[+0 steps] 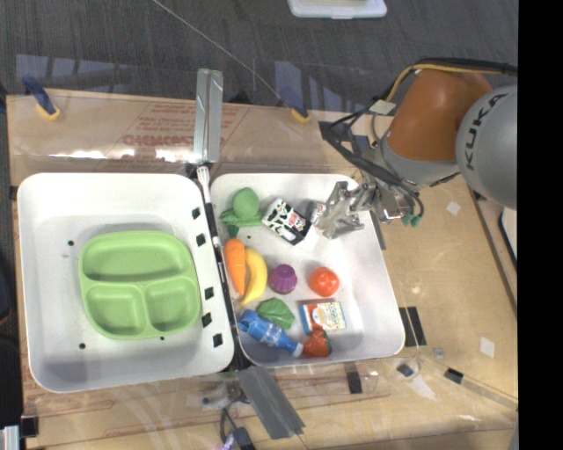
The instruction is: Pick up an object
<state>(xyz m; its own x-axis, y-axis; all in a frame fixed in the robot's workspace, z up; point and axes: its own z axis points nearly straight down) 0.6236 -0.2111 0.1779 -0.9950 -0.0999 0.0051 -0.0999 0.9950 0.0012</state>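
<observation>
Black-and-white, the cow-patterned toy lies in the right bin near its far wall, just beside the gripper, whose opening cannot be told, so the approach seems in hand and the next move calls for descending squarely over it.

Arm cut off at right edge; white tray cropped by top edge

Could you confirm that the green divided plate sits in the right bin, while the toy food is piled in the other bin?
Not quite: the camera view shows the green divided plate in the left bin, and the toy food, such as the banana, in the right bin.
</observation>
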